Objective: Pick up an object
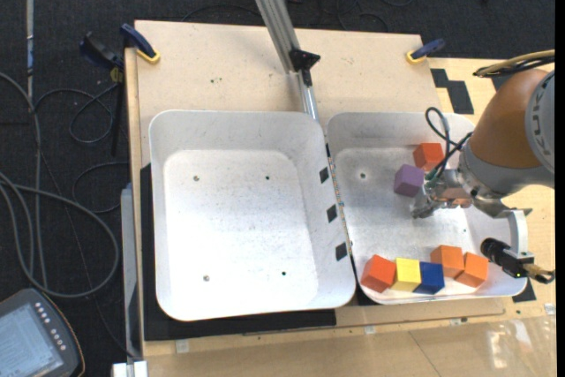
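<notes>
Where dark carpet strewn with cables surrounds it, a pale bench (265, 66) bears two white bins. Right bin (371, 146) — landmark: inside, a purple block (408, 180) beside an orange block (428, 154); along its near wall, a row of orange, yellow and blue blocks (424, 272). Gripper (427, 204) — just below the purple block, finger state indiscernible. Left bin (177, 137) adjoins it.

The grey arm with its orange band (516, 115) is seen reaching in from the right, bent downward, the two-finger gripper (425, 206) lowered at its tip.
</notes>
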